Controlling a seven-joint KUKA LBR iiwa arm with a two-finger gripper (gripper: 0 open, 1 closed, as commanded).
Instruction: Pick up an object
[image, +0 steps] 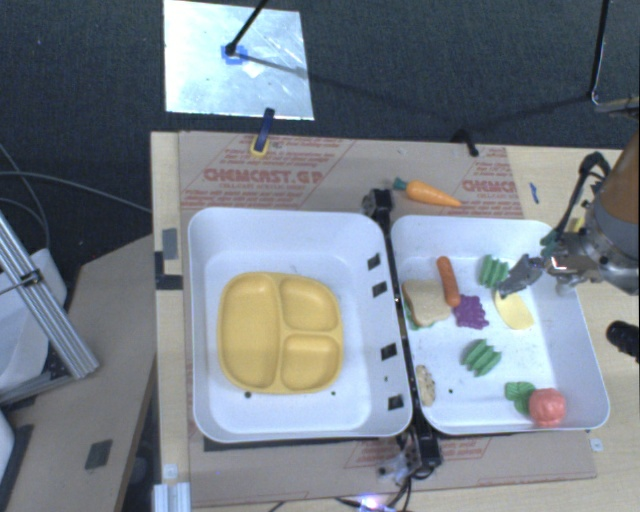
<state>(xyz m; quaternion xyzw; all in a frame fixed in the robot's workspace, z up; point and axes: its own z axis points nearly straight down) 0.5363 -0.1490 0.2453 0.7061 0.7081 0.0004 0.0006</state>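
Note:
My gripper (519, 279) reaches in from the right and hovers over the upper right part of the right bin (590, 372). It sits just above a pale yellow piece (517, 314) and right of a green bean pod (492, 270). Further left lie an orange sausage (448, 280), a bread slice (427, 302) and purple grapes (470, 314). Lower in the bin are a green pod (481, 356), a green piece (518, 390) and a pink-red fruit (547, 405). Nothing visibly hangs from the gripper.
The left bin (215, 235) holds a yellow divided plate (280, 332). A toy carrot (426, 192) lies on the cardboard behind the bins. A small beige item (426, 384) rests by the right bin's left wall. A metal frame (45, 320) stands far left.

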